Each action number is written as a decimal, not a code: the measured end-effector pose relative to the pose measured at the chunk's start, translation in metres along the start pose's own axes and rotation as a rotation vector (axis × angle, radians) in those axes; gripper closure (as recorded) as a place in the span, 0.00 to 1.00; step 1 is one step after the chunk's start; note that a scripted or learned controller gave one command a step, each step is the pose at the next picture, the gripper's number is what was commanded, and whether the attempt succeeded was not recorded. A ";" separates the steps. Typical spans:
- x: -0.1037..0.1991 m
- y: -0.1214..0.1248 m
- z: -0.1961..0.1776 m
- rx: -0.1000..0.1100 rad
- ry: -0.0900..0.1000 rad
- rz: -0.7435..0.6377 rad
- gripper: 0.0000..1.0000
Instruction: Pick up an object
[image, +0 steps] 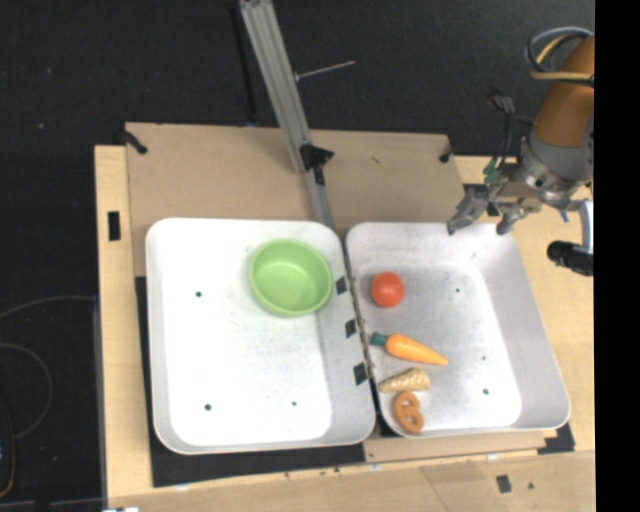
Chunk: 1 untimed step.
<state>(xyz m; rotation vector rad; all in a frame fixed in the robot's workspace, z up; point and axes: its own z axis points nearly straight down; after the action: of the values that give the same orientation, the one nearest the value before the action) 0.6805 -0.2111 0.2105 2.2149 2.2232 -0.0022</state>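
The right bin (500, 300) holds a red tomato (388, 289), an orange carrot (413, 349) with a green stem end, a tan bread-like piece (404, 380) and a brown pretzel (408, 410), all along its left side. A green bowl (290, 277) sits in the left bin (200, 360) near its back right corner. My gripper (483, 222) hangs open over the back right edge of the right bin, with nothing between its fingers, well apart from the food items.
A slanted grey metal pole (285, 95) rises from the back between the bins. Brown cardboard (220, 170) lies behind the bins. Black clips (352, 325) sit along the seam between the bins.
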 end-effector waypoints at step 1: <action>0.000 0.000 0.000 0.001 -0.001 -0.002 0.00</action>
<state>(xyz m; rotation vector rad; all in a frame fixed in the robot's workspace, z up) 0.6803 -0.2113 0.2105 2.2132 2.2250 -0.0043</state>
